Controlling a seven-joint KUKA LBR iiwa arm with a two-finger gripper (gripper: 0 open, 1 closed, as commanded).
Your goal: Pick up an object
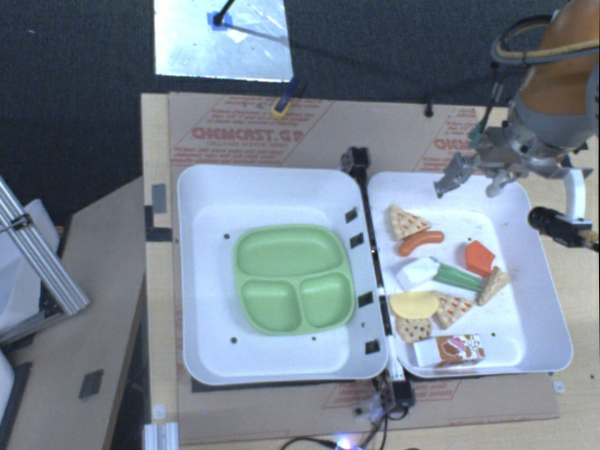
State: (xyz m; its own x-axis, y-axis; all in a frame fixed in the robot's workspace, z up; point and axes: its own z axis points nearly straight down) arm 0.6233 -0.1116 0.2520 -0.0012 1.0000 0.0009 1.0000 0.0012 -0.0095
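Counting two bins (pixel 272 181), one green tray (pixel 292 277).

Green divided plate (pixel 292 279), left bin (pixel 202 251).

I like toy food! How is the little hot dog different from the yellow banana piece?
The orange-red toy sausage is thin and long; the yellow toy banana slice is wider and rounder. The sausage lies near the right bin's far end, the banana slice nearer its front. Both lie flat in that bin, below the gripper.
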